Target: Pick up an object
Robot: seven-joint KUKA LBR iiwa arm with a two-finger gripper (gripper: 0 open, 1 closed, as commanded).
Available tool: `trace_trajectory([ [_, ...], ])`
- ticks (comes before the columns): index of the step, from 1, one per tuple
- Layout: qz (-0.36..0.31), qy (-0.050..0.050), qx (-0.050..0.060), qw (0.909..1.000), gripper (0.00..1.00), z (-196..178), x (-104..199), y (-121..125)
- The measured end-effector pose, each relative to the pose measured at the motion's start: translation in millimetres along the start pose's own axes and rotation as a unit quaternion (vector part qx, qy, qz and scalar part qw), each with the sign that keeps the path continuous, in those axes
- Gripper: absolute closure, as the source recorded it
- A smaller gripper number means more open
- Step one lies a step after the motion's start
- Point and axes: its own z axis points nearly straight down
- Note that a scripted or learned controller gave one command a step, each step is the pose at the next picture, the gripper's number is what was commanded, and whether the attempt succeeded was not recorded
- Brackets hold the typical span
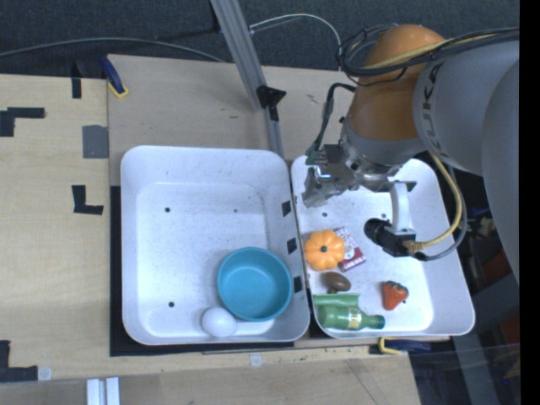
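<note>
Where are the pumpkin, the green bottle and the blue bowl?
pumpkin [324,250]: camera view, middle of its orange body.
green bottle [342,317]: camera view, on its body.
blue bowl [253,283]: camera view, inner floor.

Small orange pumpkin [324,250], perhaps upright, right bin [447,298]

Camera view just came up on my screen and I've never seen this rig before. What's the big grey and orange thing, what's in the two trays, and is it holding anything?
One fixed camera looks down at a slant on a bench. The grey and orange thing is a robot arm reaching in from the right; its gripper hangs over the right bin, above the items, with nothing visibly held. That bin holds a small orange pumpkin, a strawberry, a green bottle, a brown piece and a red-and-white packet. The left bin holds a blue bowl and a white ball.
</note>
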Motion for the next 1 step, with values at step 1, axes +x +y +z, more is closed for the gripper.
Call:
trace_trajectory([
  [1,0.0,0.0,0.0,1.0,1.0,13.2,46.9,-21.6],
])
